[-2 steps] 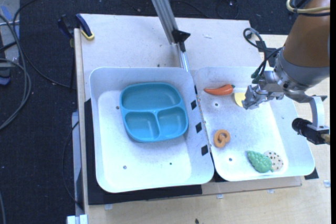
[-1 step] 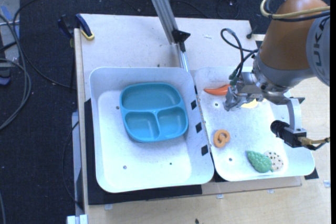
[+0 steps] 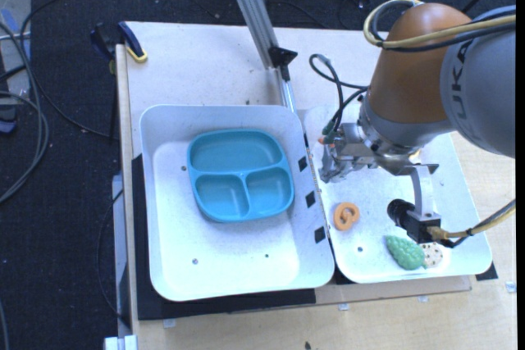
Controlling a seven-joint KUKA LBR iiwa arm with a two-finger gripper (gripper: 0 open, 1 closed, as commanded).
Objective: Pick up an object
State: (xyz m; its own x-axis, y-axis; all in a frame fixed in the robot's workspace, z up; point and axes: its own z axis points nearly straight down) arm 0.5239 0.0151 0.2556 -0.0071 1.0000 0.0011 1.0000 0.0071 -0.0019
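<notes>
In the right bin (image 3: 459,176) lie a small orange pretzel-shaped piece (image 3: 346,215), a green knobbly object (image 3: 404,252) and a pale speckled round piece (image 3: 431,256) touching the green one. My gripper (image 3: 330,166) hangs over the right bin's left side, just above and left of the orange piece. Nothing is visibly held in it. The bulky wrist hides much of the bin's back half.
The left bin (image 3: 164,258) holds a blue divided tray (image 3: 241,175). A black fitting (image 3: 404,214) with a cable sits right of the orange piece. A slanted metal pole (image 3: 254,4) runs down to the bins' shared edge.
</notes>
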